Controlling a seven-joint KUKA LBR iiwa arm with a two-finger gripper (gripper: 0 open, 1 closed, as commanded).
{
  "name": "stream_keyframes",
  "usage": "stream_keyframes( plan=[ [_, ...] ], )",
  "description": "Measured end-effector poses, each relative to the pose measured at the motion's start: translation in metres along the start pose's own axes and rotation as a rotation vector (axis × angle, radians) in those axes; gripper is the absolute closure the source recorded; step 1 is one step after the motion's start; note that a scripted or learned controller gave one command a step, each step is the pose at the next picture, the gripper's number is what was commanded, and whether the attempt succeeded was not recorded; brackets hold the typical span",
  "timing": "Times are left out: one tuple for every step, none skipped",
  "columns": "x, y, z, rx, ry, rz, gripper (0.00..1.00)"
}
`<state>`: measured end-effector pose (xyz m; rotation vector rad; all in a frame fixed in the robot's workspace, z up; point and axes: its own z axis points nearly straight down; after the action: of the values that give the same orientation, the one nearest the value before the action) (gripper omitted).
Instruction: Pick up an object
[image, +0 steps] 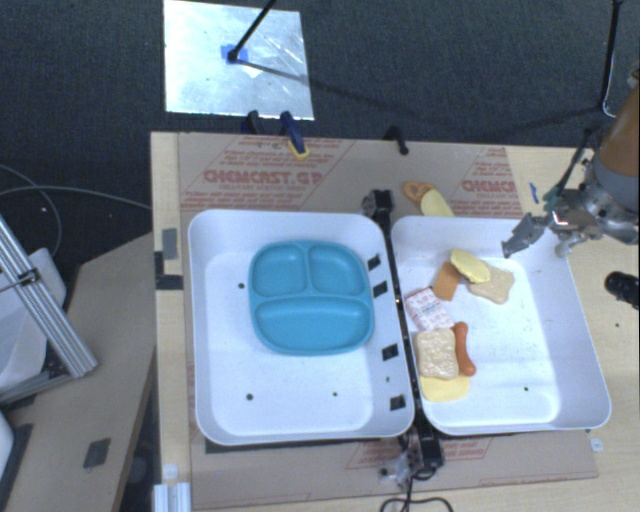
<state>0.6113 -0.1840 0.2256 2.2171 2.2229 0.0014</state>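
Note:
Several toy food pieces lie in the right bin (560, 330). They include a yellow piece (470, 266) on a tan bread slice (495, 289), a brown piece (446, 281), a pink-and-white wrapper (427, 308), a square cracker (436, 351), an orange sausage (462, 348) and a yellow disc (449, 389). My gripper (541, 240) hangs over the bin's upper right part, above and to the right of the bread slice. Its fingers are spread open with nothing between them.
The left bin (215, 330) holds a blue divided plate (310, 298). A yellow piece (436, 204) and an orange piece (415, 190) lie on the cardboard behind the right bin. A blue-and-yellow clamp (293, 135) sits at the board's back edge.

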Motion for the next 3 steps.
stream_keyframes(
  plan=[
    [0.062, -0.044, 0.126, 0.013, 0.007, -0.004, 0.00],
    [0.088, -0.073, 0.137, -0.014, -0.003, 0.003, 0.00],
    [0.089, -0.071, 0.124, -0.017, 0.000, 0.001, 1.00]
  ],
)
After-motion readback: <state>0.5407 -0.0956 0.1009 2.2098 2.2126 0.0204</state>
